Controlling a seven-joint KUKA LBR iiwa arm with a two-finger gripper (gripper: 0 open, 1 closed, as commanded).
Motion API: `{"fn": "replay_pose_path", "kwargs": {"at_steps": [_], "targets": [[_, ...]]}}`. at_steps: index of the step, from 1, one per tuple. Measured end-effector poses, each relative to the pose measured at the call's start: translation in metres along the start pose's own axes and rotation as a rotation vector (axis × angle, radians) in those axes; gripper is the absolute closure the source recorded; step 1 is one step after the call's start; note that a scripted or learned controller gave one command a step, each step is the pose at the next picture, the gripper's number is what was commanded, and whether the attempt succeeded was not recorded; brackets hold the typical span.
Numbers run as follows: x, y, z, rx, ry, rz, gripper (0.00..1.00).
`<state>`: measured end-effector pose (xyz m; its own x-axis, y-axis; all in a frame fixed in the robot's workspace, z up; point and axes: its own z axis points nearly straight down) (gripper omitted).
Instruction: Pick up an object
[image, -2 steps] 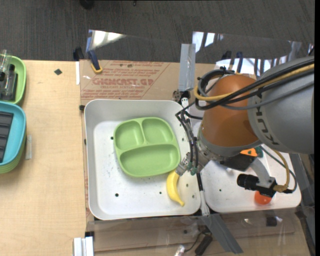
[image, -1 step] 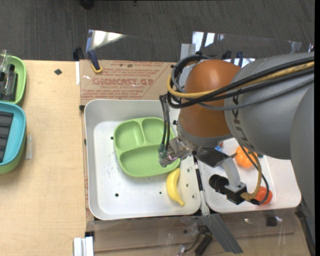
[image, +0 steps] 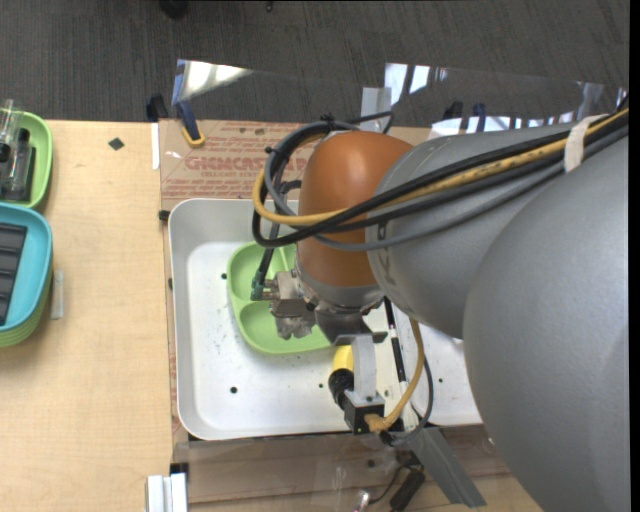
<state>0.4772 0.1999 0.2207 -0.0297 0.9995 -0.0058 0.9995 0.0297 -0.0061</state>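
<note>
At 6 o'clock, nearest the camera: bare wooden surface (image: 90, 400) and a dark bracket (image: 440, 478) tilted beside the bin's near rim. Just above, toward the centre: a shallow white bin (image: 200, 400), rounded at the corners, speckled with a few small dark bits on its floor. Holds one green dish (image: 258, 335), lying in the bin's middle, toward 9 o'clock of the arm's wrist and partly covered by it. Shows two lobes, one nearer, one farther, both the same bright green.

Over the dish's 3 o'clock edge: the claw (image: 290, 318), grey and boxy, right at or just above the green rim. Cannot tell whether apart or together; cannot tell whether touching the dish, and nothing seen clamped in it. At 5 o'clock of the claw: a yellow-and-black fitting (image: 342, 378) hanging off the wrist, with a yellow cable (image: 262, 205) and black cables looping up past it.

Higher, at the centre: the orange band (image: 345, 215), bulging over the bin. From 3 o'clock: the thick grey arm (image: 530, 300), covering most of the right side.

At 9 o'clock, well apart from the bin: a teal tray (image: 30, 262) with a green tray (image: 38, 150) just beyond it, both cut by the frame's edge.

Farthest, at 12 o'clock: brown cardboard (image: 225, 160) with red print, touching the bin's far rim, then dark floor.
</note>
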Motion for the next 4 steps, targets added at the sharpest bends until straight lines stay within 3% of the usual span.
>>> {"fn": "replay_pose_path", "kwargs": {"at_steps": [1, 2, 3, 4], "targets": [[0.018, 0.004, 0.109, 0.004, 0.0, 0.377, 1.0], [0.028, 0.003, 0.026, 0.0, 0.0, 0.07, 1.0], [0.028, 0.001, -0.094, -0.001, 0.0, -0.081, 1.0], [-0.002, 0.058, -0.211, -0.006, 0.0, -0.787, 1.0]]}}
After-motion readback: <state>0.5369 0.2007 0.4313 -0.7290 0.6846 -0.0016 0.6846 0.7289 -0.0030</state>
